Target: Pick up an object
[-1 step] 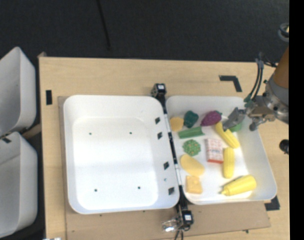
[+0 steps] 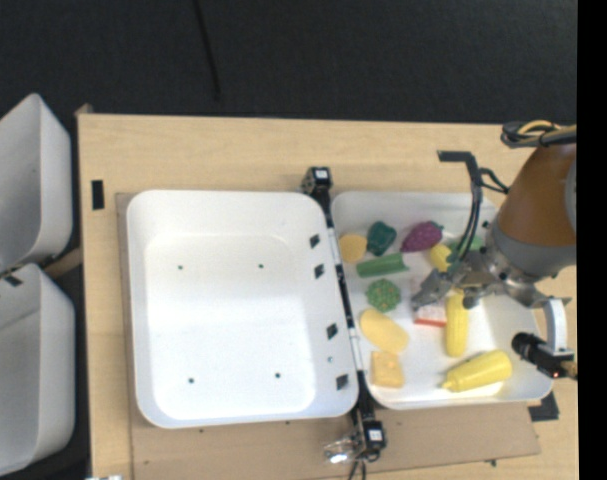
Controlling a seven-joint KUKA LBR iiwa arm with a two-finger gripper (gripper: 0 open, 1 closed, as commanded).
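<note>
While the arm (image 2: 538, 203) reaches in from the right, we see its gripper (image 2: 445, 286) low over the right bin (image 2: 423, 393), among the toy foods that fill it. We take the corn cob (image 2: 456, 328), a long yellow piece lying nearly upright in our view, as our landmark. The gripper's grey fingers sit just above and to the left of the cob's upper end, close enough that they may touch it, though we cannot tell. We cannot tell how wide the fingers are parted either, and we see nothing clearly caught between them.

Just left of the cob lies a small red piece (image 2: 430, 321). Further left rests a pale yellow lemon-like piece (image 2: 384, 330), and below that a yellow wedge (image 2: 388, 369). Below and right of the cob lies a yellow squash-like piece (image 2: 477, 371), slanting toward the bin's lower right corner. Up and left of the cob we find a round green broccoli (image 2: 384, 293), a long green piece (image 2: 381, 265), a dark green pepper (image 2: 381, 235) and a small yellow-orange piece (image 2: 352, 247). Above the cob sits a purple piece (image 2: 421, 236), with a small yellow piece (image 2: 440, 256) just beside the gripper.

Well to the left of the cob stands the left bin (image 2: 143, 268), touching the right bin along its edge.
</note>
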